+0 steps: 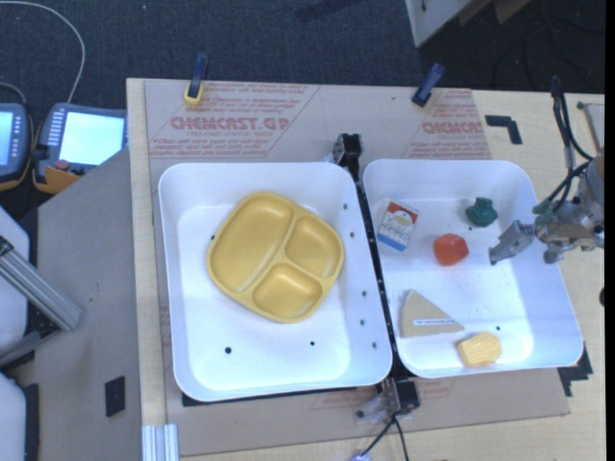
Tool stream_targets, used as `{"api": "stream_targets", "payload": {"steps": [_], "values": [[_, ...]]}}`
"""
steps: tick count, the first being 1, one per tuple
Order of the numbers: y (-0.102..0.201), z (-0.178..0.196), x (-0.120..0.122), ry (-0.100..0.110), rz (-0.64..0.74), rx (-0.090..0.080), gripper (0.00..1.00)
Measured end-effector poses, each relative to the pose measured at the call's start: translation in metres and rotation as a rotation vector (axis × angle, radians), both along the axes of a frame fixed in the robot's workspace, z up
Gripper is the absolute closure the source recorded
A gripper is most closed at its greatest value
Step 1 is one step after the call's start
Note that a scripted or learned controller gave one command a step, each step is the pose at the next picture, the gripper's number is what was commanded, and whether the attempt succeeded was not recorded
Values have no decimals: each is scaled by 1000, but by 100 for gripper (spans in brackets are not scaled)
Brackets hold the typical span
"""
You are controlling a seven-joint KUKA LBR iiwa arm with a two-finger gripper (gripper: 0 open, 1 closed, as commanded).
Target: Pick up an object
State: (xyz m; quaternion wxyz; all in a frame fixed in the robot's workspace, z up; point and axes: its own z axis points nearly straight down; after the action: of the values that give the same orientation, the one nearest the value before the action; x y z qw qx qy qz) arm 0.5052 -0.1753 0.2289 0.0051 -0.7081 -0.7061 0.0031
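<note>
Cardboard-topped bench, two white bins; the gripper [514, 243] hangs over the right bin [548, 344], fingers apart and bare. Nearest is the red ball [450, 249] — I'd centre over it before descending.

Bright even light, soft shadows, slight blur overall.

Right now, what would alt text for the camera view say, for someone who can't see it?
A robot gripper hovers at the right edge of the right bin, which holds a red ball, green toy, small carton, tan wedge and yellow block. The left bin holds a yellow divided plate.
</note>
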Motion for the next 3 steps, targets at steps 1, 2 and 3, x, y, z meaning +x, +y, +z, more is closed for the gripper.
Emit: {"api": "stream_targets", "payload": {"steps": [1,2,3], "values": [[0,6,3,-11,3,-3,0],[5,-56,6,-4,3,0,0],[4,-112,14,-5,3,0,0]]}}
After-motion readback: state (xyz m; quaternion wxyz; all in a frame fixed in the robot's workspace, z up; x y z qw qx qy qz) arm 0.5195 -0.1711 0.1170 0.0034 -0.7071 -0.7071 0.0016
